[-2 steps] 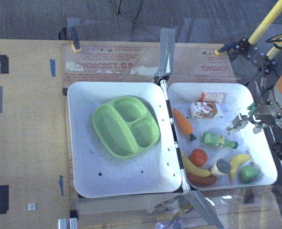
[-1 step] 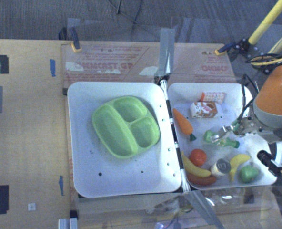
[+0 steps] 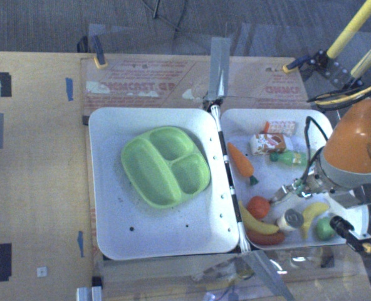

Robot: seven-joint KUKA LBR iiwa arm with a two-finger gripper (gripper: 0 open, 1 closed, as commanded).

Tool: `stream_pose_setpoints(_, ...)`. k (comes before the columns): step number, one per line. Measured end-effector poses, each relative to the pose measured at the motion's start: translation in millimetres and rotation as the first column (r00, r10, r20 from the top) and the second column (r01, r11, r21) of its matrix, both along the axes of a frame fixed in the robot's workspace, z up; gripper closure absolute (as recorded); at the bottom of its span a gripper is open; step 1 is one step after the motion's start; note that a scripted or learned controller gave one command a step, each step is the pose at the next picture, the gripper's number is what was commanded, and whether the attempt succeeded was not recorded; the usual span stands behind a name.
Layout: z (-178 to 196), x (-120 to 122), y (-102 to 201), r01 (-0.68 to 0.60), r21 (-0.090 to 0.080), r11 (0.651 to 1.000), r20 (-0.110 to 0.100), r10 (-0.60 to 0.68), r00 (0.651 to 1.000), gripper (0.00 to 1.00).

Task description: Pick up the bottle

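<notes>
The bench [image 3: 35, 168] has two white bins side by side. The left bin [image 3: 110, 218] holds a green plate [image 3: 165, 166] with three parts. The right bin [image 3: 248, 121] is full of toy food. The bottle [image 3: 290, 158] is small and green, lying on its side near the back of that bin, just below a little snack packet [image 3: 268, 143]. An orange carrot [image 3: 240, 160] lies to its left. Nearer the front are a red tomato [image 3: 258, 206], a yellow banana [image 3: 259, 222] and a green apple [image 3: 324, 229]. The hand [image 3: 293, 193] hangs over the middle of the right bin, below the bottle and apart from it. I cannot tell how wide it is open, and nothing shows in it.
</notes>
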State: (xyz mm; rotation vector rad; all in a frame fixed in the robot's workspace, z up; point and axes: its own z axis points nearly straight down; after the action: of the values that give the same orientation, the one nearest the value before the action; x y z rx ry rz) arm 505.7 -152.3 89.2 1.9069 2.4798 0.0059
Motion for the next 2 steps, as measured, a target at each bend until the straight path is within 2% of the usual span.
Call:
stream_pose_setpoints(1,12,2,-2,0.002,-0.006,1.0,0.008,-0.002,1.0,1.0)
stream_pose_setpoints(2,1,37,-69,0.464,0.007,0.886,-0.002,-0.464,0.886,1.0)
